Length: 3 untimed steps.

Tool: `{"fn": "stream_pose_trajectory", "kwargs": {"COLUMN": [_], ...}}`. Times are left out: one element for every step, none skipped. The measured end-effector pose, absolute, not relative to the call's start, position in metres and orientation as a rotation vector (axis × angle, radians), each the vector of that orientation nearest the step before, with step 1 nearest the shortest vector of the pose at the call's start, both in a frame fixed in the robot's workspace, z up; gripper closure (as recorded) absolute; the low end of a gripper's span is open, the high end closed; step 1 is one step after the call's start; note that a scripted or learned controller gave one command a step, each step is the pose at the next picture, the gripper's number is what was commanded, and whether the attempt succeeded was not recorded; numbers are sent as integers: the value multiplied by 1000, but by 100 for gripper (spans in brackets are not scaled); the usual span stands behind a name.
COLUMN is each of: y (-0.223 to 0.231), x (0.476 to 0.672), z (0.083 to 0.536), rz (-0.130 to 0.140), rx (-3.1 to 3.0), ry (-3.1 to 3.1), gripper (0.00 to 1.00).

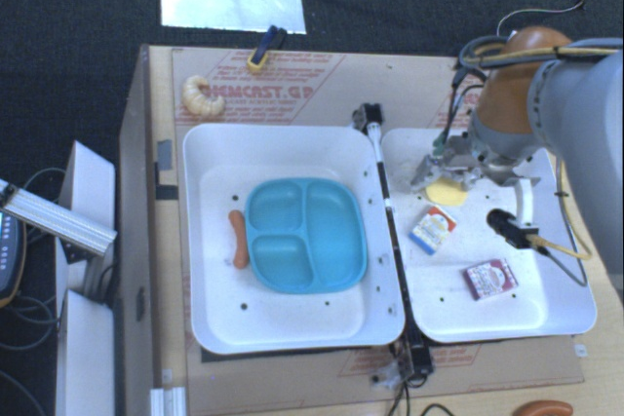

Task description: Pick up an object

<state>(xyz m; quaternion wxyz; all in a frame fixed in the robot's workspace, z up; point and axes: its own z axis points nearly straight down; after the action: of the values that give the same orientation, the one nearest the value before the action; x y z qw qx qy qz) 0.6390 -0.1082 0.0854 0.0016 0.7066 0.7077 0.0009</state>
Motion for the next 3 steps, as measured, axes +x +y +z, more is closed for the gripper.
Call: {"fn": "stream_pose_trajectory", "kwargs": {"y": [-108, -158, -157], "x": [640, 588, 588], "z": [96, 158, 158], "rz": [6, 1, 2], "rx": [2215, 2219, 2219], "ry": [2221, 2219, 2222], "gripper": [100, 100, 0]}}
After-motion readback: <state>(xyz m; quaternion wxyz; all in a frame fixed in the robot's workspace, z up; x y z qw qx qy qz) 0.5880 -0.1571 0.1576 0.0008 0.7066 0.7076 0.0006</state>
